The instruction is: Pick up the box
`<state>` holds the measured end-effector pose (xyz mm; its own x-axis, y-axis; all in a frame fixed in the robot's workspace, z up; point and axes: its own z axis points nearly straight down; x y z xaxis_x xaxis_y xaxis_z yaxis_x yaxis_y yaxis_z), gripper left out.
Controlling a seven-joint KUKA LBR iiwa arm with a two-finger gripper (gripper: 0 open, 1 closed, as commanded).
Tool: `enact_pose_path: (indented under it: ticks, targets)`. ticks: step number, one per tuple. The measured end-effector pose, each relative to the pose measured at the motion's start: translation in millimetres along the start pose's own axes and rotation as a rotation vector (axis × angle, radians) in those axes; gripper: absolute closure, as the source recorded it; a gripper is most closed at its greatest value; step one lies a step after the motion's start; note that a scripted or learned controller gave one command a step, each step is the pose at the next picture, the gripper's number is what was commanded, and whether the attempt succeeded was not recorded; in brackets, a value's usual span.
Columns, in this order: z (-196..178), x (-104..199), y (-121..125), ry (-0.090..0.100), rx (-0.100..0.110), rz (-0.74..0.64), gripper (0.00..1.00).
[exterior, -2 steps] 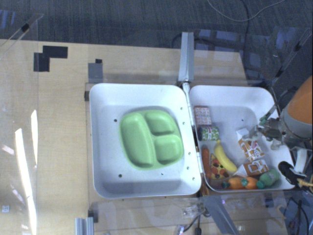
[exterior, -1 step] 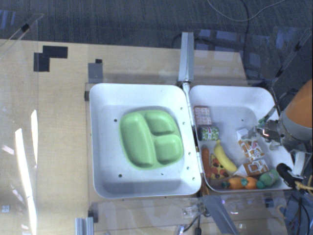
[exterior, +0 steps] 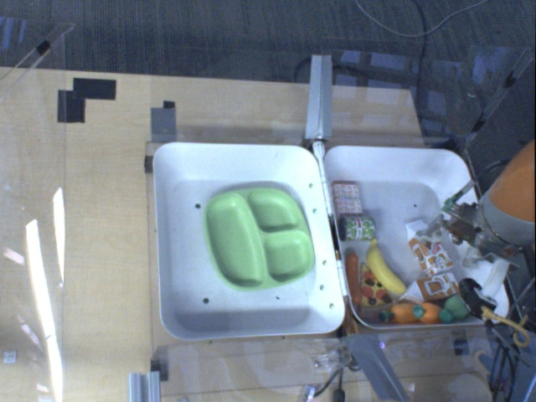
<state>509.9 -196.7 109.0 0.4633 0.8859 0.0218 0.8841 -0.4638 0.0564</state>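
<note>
A: Box [exterior: 346, 196]?
B: Right bin [exterior: 394, 162], far-left corner, flat against the divider; a can [exterior: 360, 227] just in front of it.
A: Gripper [exterior: 456, 220]?
B: Well apart, at the bin's right side over some cartons [exterior: 431, 258]. Grip state: cannot tell.

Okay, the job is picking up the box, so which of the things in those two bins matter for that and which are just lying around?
For the job:
box, at the right bin's left wall
gripper, over the right bin's right side

Just lying about:
green divided plate in the left bin
small can
banana
carrot
printed packets
</note>
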Motion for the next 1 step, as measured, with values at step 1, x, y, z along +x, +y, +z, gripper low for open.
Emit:
enact_pose_path:
  ticks: [1]
  targets:
    - [-16.3,3.0,6.7,0.006,-0.019,-0.004,1.00]
